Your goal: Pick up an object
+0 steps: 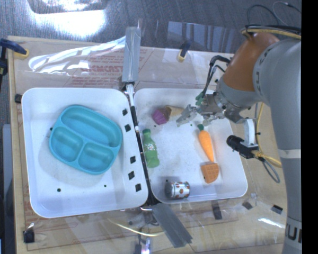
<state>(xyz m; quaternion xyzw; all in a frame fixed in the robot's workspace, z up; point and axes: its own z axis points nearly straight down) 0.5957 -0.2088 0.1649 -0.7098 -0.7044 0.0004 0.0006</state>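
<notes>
The arm (278, 62) reaches in from the right over the right-hand bin (230, 187), its orange band above the wrist. The claw (197, 115) hangs above the upper middle of that bin with its fingers spread apart and nothing between them; one finger (183, 116) points left toward a small purple object (160, 116), the other sits just above the top of the carrot.

The carrot (205, 144) lies on the bin floor just below and to the right of the claw. Its long axis runs nearly top to bottom in the view, leaning slightly so that the lower end is further right. The green stem end is at the top, nearest the claw, and the narrowing tip points down toward an orange wedge-shaped piece (210, 172) that lies just beyond it.

A green bottle (150, 148) lies along the left wall of the same bin, its long axis also close to top-to-bottom, white cap end up. A small metal can (177, 189) lies on its side near the front edge.

The left-hand bin (37, 194) holds a blue divided tray (86, 138), set at a slant. Both bins sit on the bench (265, 226).
</notes>
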